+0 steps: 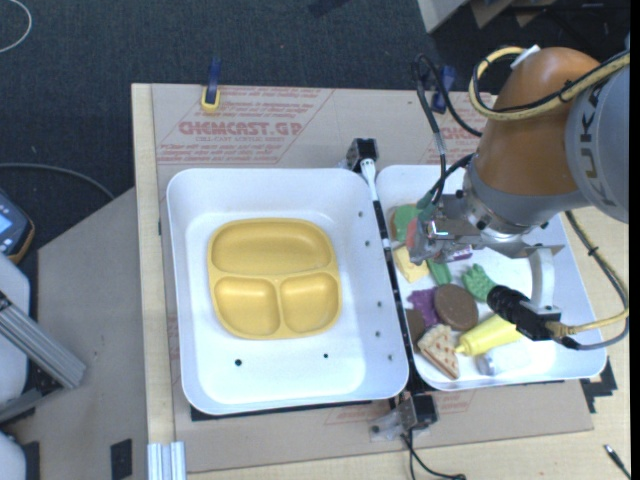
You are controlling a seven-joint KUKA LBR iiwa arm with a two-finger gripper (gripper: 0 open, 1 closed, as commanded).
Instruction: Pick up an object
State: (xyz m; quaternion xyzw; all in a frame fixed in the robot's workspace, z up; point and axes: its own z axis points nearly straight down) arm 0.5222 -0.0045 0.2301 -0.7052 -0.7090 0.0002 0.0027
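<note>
The right bin (575, 363) holds a heap of toy food: a green piece (406, 220) at the top left, a pale yellow piece (407, 261), a purple bunch (425, 303), a brown round piece (456, 307), a green leafy piece (478, 281), a yellow piece (485, 335) and a cracker-like wedge (438, 350). My gripper (437, 243) hangs low over the upper left of this heap, near the green and pale yellow pieces. The arm's wrist hides much of the bin's upper part.
The left bin (190, 298) holds a yellow three-compartment plate (271, 275). A black clip (360, 153) sits at the top of the divider between the bins. Cables run over the right bin's right side (560, 333).
</note>
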